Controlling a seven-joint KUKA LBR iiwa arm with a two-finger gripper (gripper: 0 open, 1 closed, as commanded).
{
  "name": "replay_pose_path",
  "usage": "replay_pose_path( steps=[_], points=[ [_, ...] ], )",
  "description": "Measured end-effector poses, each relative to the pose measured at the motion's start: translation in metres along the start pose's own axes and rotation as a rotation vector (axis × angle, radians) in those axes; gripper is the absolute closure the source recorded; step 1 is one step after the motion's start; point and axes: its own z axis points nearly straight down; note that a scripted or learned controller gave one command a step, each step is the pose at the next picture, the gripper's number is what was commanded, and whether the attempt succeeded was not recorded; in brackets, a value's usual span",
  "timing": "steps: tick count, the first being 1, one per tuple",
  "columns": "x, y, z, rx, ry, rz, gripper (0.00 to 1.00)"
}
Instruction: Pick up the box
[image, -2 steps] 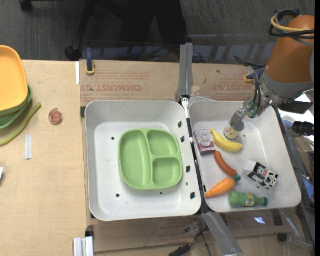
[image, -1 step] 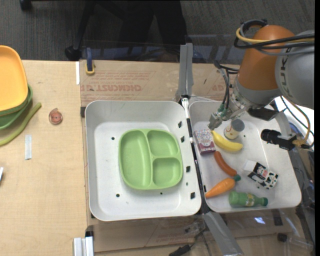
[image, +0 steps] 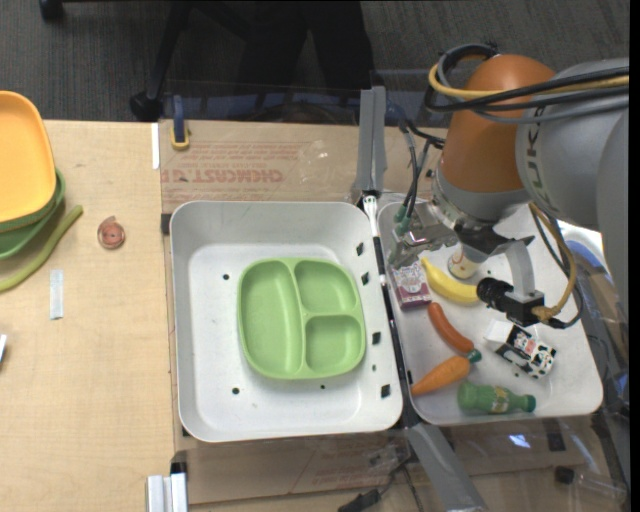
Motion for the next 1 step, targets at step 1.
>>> replay_pose_path(
  steps=[1],
  points=[
    [-0.0317,-0.0268,-0.0088,0.000,0.000,-0.082,1.00]
  ],
)
